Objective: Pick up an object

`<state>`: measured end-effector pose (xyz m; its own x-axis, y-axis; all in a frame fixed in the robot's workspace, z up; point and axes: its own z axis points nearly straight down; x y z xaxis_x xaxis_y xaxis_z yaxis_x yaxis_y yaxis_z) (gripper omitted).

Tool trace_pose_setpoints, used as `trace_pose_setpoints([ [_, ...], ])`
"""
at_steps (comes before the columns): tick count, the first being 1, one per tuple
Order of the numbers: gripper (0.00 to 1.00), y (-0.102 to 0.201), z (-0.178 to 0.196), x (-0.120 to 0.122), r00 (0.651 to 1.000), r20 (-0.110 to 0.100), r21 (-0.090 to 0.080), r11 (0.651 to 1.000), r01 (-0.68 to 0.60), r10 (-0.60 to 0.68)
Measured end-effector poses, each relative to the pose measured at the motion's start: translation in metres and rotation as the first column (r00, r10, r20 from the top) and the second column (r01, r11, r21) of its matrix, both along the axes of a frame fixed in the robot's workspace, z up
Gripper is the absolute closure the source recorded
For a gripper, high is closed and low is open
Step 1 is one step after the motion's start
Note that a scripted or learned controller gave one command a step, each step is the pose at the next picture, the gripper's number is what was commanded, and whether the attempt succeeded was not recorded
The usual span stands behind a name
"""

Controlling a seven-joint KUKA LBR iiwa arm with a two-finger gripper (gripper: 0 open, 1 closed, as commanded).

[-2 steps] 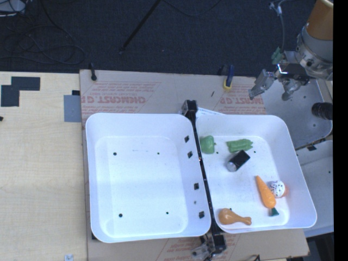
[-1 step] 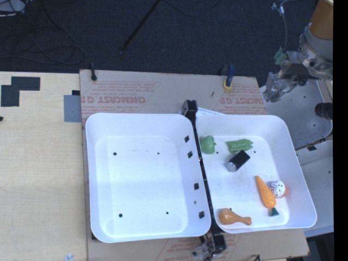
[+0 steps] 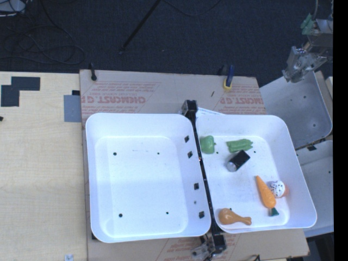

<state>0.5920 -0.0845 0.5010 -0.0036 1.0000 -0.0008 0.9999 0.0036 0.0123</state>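
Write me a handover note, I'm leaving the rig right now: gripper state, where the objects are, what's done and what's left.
Gripper: raised at the far right, off the bins, nothing seen in it; fingers unclear.
Right bin holds everything: green pepper, green pod, black cylinder, carrot, white spotted ball, orange drumstick.
Done: nothing picked.
Left: bring the arm over the right bin and grasp one object.

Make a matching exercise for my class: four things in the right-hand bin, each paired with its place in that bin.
Things:
1. green pepper
2. black cylinder
3. carrot
4. chicken drumstick

Places:
A. by the near rim
B. against the divider, far end
C. beside the small white spotted ball
D. in the middle, below the green pod

Pairs: 1-B, 2-D, 3-C, 4-A
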Motion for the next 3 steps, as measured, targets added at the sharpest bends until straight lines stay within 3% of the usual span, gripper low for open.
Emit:
trace_pose_setpoints([
  [1,1.00,0.051,0.039,0.033,1.000,-0.010,0.001,1.000,-0.002,0.002],
  [3,1.00,0.050,0.055,0.032,1.000,-0.022,-0.001,1.000,-0.007,0.007],
])
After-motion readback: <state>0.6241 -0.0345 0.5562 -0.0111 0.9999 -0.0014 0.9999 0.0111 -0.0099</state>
